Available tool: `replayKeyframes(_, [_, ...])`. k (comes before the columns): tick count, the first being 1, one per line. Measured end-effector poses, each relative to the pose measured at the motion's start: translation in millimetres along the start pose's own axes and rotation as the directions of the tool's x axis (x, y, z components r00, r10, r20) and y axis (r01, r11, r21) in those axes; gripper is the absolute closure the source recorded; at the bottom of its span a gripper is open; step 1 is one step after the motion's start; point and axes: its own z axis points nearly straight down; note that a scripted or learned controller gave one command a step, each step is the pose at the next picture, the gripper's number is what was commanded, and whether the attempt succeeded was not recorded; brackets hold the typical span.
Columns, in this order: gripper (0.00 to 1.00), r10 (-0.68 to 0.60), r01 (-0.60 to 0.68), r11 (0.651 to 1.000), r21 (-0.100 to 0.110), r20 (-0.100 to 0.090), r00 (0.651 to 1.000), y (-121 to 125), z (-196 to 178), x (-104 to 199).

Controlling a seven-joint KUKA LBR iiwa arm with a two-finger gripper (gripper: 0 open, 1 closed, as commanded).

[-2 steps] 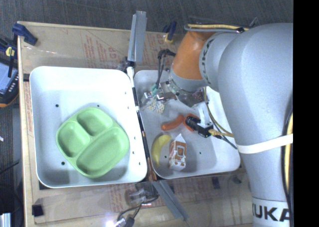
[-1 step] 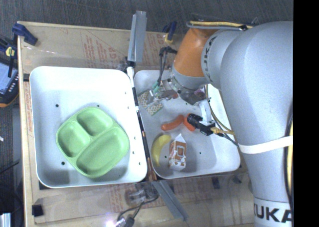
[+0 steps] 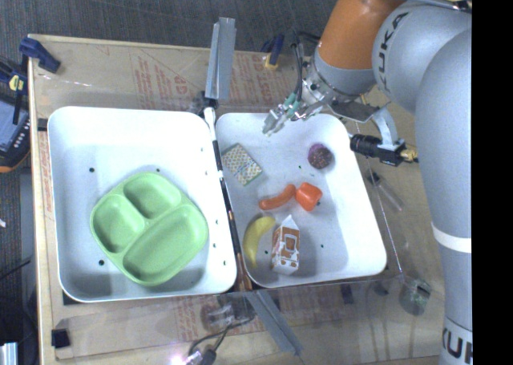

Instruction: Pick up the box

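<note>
Gripper [image 3: 273,124] hangs over right bin's [image 3: 365,227] far rim, fingers slightly apart, holding nothing. Box [image 3: 285,248] stands near the front wall, touching banana [image 3: 256,239]. Bare floor on its right side.

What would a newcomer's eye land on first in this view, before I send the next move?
First the big grey arm with its orange band at upper right, its tool over the right bin's far edge. Next the green divided plate in the left bin. Then the right bin's clutter: the box beside a banana at the near side.
</note>
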Motion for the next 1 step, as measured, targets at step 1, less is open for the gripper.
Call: replayKeyframes(1, [0.00, 0.000, 0.000, 1.000, 0.000, 0.000, 1.000, 0.0, 0.2, 0.1])
